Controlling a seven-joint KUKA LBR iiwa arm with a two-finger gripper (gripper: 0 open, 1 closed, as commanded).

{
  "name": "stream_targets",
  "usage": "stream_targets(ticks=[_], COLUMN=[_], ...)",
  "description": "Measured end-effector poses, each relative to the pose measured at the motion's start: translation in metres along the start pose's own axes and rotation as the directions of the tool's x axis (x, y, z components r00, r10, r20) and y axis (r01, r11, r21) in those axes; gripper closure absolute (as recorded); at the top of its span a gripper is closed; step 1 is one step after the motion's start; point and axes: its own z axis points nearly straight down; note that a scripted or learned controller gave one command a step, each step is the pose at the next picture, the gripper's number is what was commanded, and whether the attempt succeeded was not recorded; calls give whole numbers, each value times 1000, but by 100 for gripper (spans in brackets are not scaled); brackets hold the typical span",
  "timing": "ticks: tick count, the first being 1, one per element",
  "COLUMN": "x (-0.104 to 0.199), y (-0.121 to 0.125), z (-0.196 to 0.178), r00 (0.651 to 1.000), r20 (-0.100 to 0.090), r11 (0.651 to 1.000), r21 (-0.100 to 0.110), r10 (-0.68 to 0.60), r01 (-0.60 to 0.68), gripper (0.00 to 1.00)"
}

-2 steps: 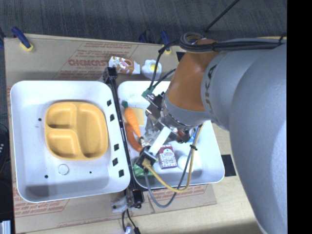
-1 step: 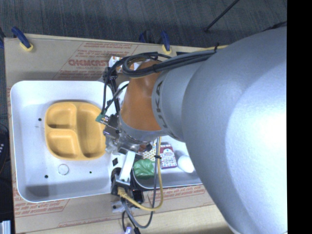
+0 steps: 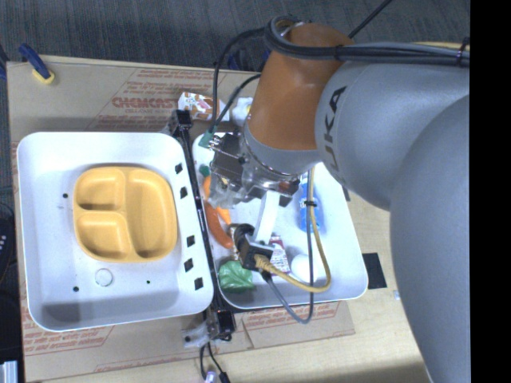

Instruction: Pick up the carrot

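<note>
Low, arm point(image 3: 359, 118) over carrot point(image 3: 217, 218)

Both white bins point(image 3: 48, 214) look like smooth, slightly glossy plastic. The yellow divided tray point(image 3: 125, 212) is matt plastic. Printed brown cardboard point(image 3: 120, 102) covers the surface. The arm point(image 3: 383, 126) has a satin grey shell with a smooth orange band point(image 3: 295, 78). The carrot point(image 3: 217, 218) looks glossy orange.

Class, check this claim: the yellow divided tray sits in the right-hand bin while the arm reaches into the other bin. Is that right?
Not quite. The camera view shows the yellow divided tray in the left-hand bin, not the right-hand one. The arm does reach into the other bin.
</note>
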Motion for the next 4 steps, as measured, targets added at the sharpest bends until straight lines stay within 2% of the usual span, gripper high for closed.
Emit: stream_targets(ticks=[1,2,3,4], x=[-9,-71,-71,-64], y=[-25,2,2,58], z=[86,40,40,108], r00=[986,1000,1000,962], r20=[1,0,-1,0], r11=[986,1000,1000,962], r21=[3,0,0,2], r10=[-167,-27,-27,272], r01=[167,27,27,-272], gripper=[100,100,0,0])
